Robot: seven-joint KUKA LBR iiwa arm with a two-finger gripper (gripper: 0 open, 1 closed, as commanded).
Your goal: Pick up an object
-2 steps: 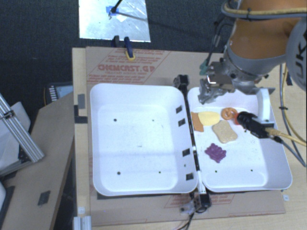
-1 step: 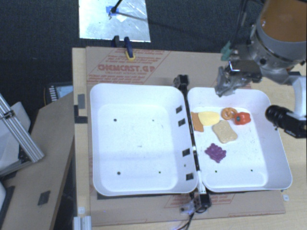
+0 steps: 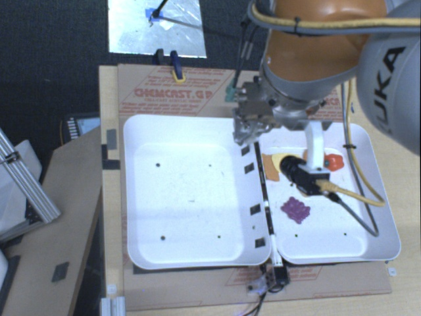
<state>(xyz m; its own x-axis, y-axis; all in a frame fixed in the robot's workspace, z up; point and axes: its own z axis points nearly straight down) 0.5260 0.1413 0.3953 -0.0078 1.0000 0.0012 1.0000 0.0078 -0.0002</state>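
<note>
My gripper [image 3: 246, 131] hangs below the big orange-banded wrist, over the back of the divider between the two bins. The right bin [image 3: 329, 242] holds a few small objects. A flat orange piece [image 3: 270, 168] lies just right of the divider, a little in front of the gripper. A yellow object [image 3: 283, 158] sits beside it, partly hidden by a black cylinder on the arm. A red-orange object [image 3: 334, 162] lies farther right. A purple knobbly object [image 3: 295, 209] rests alone near the bin's middle.
The left bin [image 3: 184, 196] lies to the gripper's left. A black cylinder [image 3: 299, 176] with a yellow cable [image 3: 358, 199] hangs from the arm over the right bin. A cardboard sheet [image 3: 171, 92] lies under both bins, with a clamp [image 3: 176, 68] at its back edge.
</note>
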